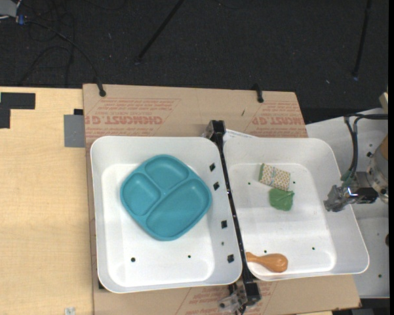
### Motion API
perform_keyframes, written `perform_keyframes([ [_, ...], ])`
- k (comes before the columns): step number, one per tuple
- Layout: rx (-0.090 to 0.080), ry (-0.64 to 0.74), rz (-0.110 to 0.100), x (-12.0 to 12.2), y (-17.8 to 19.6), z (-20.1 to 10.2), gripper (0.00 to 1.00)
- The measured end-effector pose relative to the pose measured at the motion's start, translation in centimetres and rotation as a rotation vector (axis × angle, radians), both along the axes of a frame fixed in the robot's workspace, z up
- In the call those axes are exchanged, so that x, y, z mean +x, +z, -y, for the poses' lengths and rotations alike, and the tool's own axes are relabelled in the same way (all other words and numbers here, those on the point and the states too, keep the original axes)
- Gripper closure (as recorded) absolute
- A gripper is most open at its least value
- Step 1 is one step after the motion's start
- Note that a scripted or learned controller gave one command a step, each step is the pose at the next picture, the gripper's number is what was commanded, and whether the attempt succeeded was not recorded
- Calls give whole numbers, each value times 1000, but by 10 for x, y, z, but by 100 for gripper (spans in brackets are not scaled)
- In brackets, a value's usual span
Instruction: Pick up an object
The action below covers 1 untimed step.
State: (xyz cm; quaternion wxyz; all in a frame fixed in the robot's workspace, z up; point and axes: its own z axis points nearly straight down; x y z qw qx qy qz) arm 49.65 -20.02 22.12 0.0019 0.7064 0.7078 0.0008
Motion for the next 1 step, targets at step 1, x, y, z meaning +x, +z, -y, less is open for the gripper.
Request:
perform_keyframes([
  [1,0,0,-1,1,51,1,100],
])
